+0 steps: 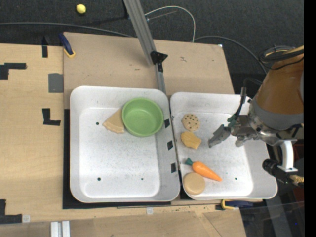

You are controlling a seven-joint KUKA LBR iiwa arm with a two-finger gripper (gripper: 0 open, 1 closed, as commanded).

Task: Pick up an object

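Near the front, the bun and carrot sit in the right bin, gripper spread and unladen just above, so it's approach: descend and close.

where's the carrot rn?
The carrot lies in the right bin, near its front edge, just above the round tan piece and below the yellow chunk.
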